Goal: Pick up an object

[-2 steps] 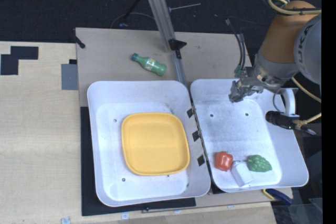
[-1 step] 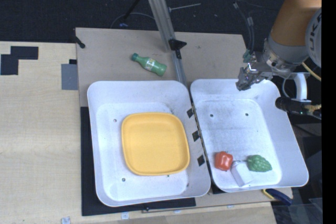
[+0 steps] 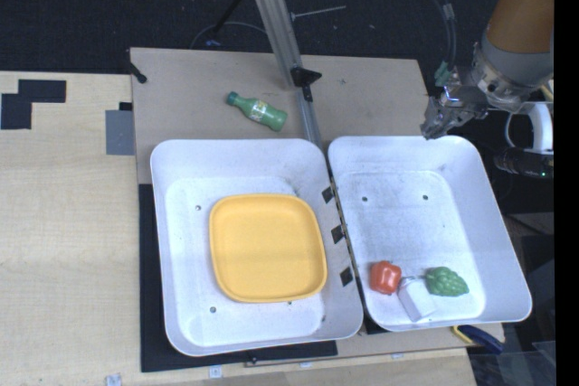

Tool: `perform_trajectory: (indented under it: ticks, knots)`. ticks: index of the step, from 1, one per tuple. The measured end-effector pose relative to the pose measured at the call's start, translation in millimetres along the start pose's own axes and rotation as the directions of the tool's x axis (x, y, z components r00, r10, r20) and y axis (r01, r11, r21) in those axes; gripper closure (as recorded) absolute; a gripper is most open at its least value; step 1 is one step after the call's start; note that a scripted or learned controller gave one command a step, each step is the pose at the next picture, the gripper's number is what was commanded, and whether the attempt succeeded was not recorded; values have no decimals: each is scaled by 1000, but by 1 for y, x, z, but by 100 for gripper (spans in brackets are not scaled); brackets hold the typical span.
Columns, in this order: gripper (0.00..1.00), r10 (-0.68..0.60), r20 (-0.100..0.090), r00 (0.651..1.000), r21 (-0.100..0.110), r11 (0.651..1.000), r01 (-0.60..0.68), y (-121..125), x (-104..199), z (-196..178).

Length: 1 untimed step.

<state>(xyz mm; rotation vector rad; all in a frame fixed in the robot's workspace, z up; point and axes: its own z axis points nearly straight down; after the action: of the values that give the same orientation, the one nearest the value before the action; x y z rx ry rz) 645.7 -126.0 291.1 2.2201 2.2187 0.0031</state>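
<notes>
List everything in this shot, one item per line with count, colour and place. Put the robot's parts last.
bins: 2, white, side by side on the bench
plate: 1, yellow, in the left bin
pepper: 1, red, near corner of the right bin
green object: 1, green, right bin, right of the pepper
white block: 1, white, right bin, between and below those two
bottle: 1, green, lying on the board behind the left bin
metal rail: 1, silver, slanting up behind the bins
arm: 1, orange band, upper right
gripper: 1, dark, over the right bin's far edge
</notes>
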Motion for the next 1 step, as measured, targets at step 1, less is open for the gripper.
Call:
perform_trajectory:
  ticks: [1]
  knots:
    - [100, -2, -1, 1000, 4, 1000, 2, -11, 39, 11]
